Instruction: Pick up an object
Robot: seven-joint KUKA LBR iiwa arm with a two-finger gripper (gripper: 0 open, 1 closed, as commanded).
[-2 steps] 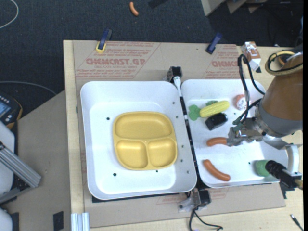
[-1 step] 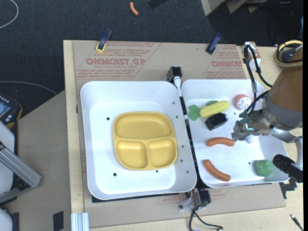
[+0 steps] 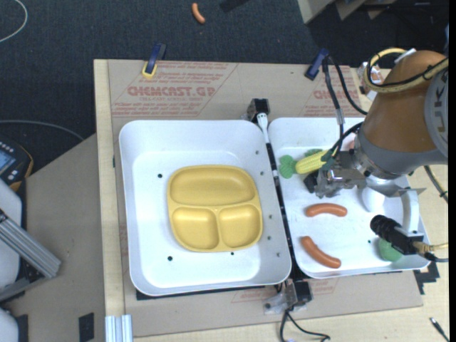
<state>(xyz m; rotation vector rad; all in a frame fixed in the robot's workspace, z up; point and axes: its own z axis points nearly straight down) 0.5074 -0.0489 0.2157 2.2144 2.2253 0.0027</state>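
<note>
White plastic, smooth and slightly glossy, forms the two shallow bins with rounded corners that sit side by side on a bench covered in pale brown cardboard printed with red lettering. Left of centre in the frame, the left bin holds a yellow tray, a matte moulded plate with rounded edges, split into one wide compartment at the top and two smaller ones below. At the right of the frame, the right bin carries several small toys: a corn cob with a yellow ribbed body and a green leafy end lies near the bin's upper left; an orange-red sausage, smooth and slightly curved, lies below it near the middle; a second sausage, longer and tilted, rests near the lower edge; a green object sits at the lower right corner, partly covered by a dark cylindrical piece. Reaching in from the right, the arm's bulky orange and grey casing hangs over the bin, and the metal gripper sits low, just beside the corn and just above the upper sausage; whether it is spread or closed cannot be told. Far up on the dark carpet lies a small orange piece.
</note>
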